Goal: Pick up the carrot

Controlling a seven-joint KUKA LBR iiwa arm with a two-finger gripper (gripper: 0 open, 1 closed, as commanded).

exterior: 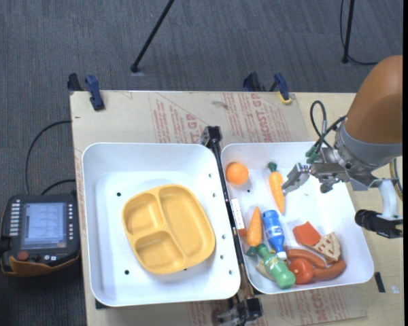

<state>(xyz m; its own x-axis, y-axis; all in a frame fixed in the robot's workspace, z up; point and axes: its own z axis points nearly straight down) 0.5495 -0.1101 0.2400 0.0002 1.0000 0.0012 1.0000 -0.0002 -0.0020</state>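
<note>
Now my gripper (pixel 300 175) hovers open and empty just right of the carrot (pixel 277 189), beside it so the fingers can straddle it.

Robot lab: clamped bench (pixel 156 114), teach pendant (pixel 41 233), tripod legs (pixel 156 26), carpet.

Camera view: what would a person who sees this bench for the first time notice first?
Probably the yellow divided plate, alone in the left bin. Next, the crowd of toy food in the right bin: a carrot near its top, an orange ball to the carrot's left, and a blue bottle below. The gripper hangs just right of the carrot.
</note>
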